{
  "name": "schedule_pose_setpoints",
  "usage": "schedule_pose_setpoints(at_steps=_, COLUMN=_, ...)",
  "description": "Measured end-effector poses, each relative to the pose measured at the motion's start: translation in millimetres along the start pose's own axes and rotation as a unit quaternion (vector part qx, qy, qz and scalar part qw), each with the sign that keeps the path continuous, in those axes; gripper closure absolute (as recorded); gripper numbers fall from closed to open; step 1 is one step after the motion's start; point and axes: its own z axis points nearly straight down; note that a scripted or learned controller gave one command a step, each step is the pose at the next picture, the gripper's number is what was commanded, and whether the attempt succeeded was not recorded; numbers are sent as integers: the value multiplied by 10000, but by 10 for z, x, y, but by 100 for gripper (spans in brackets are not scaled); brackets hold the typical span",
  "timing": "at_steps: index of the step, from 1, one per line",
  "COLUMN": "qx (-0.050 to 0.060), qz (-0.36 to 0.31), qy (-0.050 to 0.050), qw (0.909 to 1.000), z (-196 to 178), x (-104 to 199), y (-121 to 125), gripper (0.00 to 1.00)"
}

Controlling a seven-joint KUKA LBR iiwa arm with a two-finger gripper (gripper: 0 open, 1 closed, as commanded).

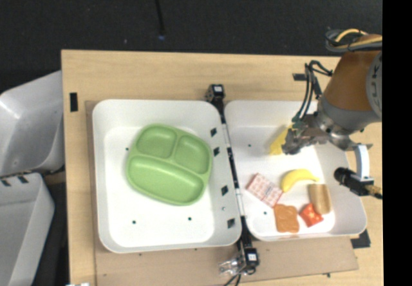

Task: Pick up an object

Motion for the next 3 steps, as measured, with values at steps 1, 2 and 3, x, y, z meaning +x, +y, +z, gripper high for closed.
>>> schedule_pose_setpoints(at_steps=1, qx=-3, qz=-2, qy=3, qw=10000, z=-506, x=89, y=20, gripper=100)
schedule_pose_setpoints(at_steps=2, qx=-7, qz=-2, qy=-1, qw=10000, z=-1048, x=76, y=38, gripper=100)
schedule_pose_setpoints(at_steps=3, qx=24, qz=-14, qy=8, qw=10000, z=-1039, x=673, y=98, gripper=100)
